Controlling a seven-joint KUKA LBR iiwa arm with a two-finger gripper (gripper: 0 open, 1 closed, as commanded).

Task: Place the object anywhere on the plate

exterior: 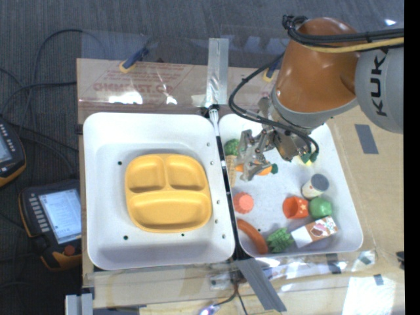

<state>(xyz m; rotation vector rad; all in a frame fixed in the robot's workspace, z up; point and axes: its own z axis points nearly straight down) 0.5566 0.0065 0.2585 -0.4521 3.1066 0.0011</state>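
Note:
A yellow plate with three compartments lies in the left white bin. My gripper hangs low over the upper left part of the right bin, its two fingers standing apart and open. Just below the fingertips lies a small orange carrot with a green top; whether the fingers touch it I cannot tell. Nothing is lifted between them. The orange wrist hides the bin's far edge.
The right bin also holds a green piece left of the gripper, a pink round, an orange cup, a green apple, a sausage, broccoli and a small carton. A ridge divides the bins.

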